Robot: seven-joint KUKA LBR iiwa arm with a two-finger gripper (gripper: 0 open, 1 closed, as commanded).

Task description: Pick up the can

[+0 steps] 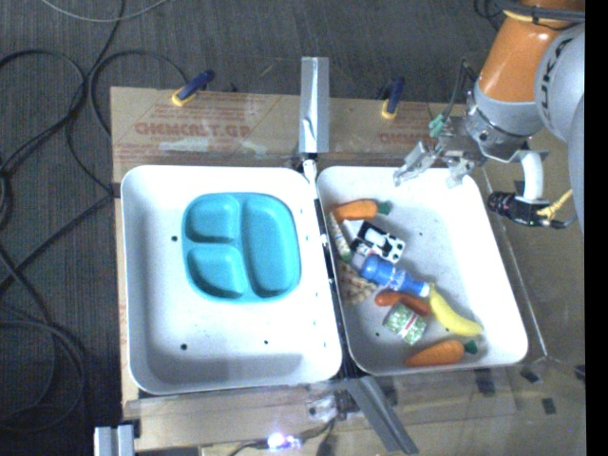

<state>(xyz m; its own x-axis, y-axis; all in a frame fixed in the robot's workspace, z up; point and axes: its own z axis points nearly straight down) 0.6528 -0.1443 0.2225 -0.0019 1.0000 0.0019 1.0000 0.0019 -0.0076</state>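
Toys crowd the near half of the right bin [494, 255]; among them we take the small green-and-red cylinder, the can [406, 324], lying on its side near the bin's front, just beside a yellow banana [451, 316] and a red pepper [401, 301], with one orange carrot [435, 352] in front of it and a blue bottle [389, 274] behind. At this size we cannot read its label, so the name is our best guess; the left bin [152, 350] carries a blue divided tray [242, 245]. The gripper [433, 162] hangs over the right bin's far edge, well apart from the can; its fingers [414, 168] look spread and we see nothing between them. We judge the pick to be at its approach, with no contact made. The next move calls for travel toward the front of the bin, then a descent with the jaws set across the can's short width; the banana and pepper leave little room for a finger on either side, so a nudge or a wrong grab seems the main risk.
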